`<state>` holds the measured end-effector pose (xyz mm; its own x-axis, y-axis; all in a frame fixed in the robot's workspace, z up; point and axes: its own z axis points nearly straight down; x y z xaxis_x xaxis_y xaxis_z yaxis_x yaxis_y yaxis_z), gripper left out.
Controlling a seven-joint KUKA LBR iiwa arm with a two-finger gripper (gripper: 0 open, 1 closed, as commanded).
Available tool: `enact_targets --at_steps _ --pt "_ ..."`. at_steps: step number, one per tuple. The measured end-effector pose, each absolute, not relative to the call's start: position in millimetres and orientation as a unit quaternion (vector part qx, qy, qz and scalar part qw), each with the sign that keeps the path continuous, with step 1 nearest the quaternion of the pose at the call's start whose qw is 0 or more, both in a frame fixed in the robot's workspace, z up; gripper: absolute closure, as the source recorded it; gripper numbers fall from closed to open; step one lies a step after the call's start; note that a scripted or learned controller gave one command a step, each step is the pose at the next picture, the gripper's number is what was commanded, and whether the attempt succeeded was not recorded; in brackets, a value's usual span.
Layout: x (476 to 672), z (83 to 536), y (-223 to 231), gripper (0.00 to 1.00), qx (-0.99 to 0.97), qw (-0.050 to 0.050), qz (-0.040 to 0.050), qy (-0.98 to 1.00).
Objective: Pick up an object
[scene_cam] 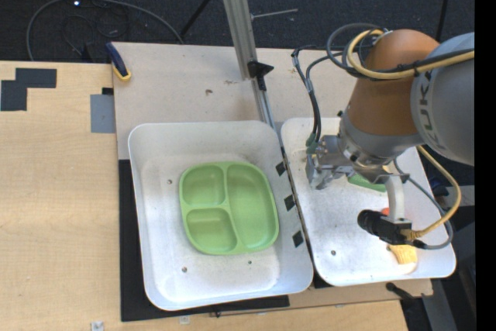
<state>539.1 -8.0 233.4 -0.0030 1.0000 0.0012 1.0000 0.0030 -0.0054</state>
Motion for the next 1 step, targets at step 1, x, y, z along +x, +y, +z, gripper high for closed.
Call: enact_targets --at_steps 1 --pt "536.6 231.4 40.8 1.0 -0.706 0.002 0.001 -0.709"
